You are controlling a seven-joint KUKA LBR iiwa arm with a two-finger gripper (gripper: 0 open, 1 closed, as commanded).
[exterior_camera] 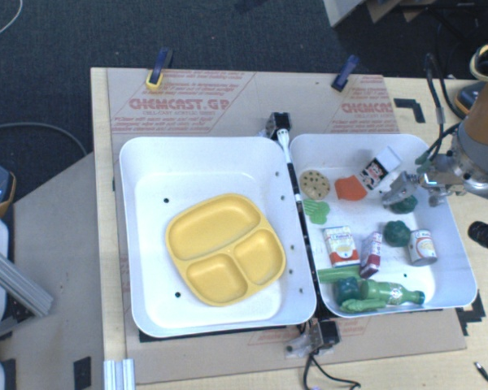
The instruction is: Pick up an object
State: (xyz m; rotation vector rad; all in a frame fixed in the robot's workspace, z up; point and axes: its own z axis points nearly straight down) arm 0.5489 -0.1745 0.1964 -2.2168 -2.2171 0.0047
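Dark carpet is framing the scene, and sitting on it is a bench topped with brown protective paper [228, 96] that is reading "CHEMCAST GP" in red, once above the left bin and again, partly cut off, above the right one. Two clamps are pinning that sheet along the top edge: a yellow and blue clamp [157, 70] at upper left and a blue clamp [345, 73] nearer the centre.

Filling the left half of the frame is the left bin [138, 218], carrying a yellow divided plate [225, 249] with three compartments, lying at a slant.

Over on the right, the right bin [459, 275] is holding the clutter. Near its top left a round cookie [314, 184] is lying just beside an orange piece [350, 188], with a small green item [315, 211] below the cookie. A white and black carton [379, 169] is tilting at the top; its print is too small to read. Mid-bin, a small red and white box [340, 245] is sitting next to a dark red packet [370, 254], a dark green lump [397, 232] and a small tin can [422, 247], labels illegible. Along the bottom edge a green bottle [388, 293] is lying on its side among other green pieces.

Coming in from the right, the arm is hanging the gripper [402, 190] low over the upper right of that bin, just above the dark green lump. Whether it is spread or pinching anything, I cannot tell from this angle.
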